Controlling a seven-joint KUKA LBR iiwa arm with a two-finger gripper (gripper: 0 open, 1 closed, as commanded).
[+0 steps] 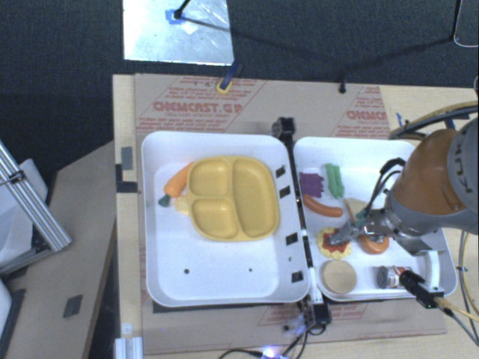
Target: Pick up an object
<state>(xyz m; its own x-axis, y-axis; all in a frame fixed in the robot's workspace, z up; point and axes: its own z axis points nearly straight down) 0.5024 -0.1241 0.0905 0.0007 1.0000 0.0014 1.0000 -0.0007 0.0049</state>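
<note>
We are looking down on a pale worktop (82,200) covered by brown cardboard sheets (299,105) printed in red "CHEMCAST GP", sitting on dark carpet (60,51) with a shiny metal plate (178,22) lying beyond. 2 white bins are sitting side by side. The left bin (157,275) is holding a yellow divided tray (230,197) with a toy carrot (178,179) touching its left edge. In the right bin (441,275), the end effector (346,235) is hanging over a red-and-yellow toy (334,244); we cannot tell whether it is apart or together. Nearby are lying a hot dog (322,207), a green piece (333,179), a purple piece (312,183) and a tan disc (339,277).
</note>
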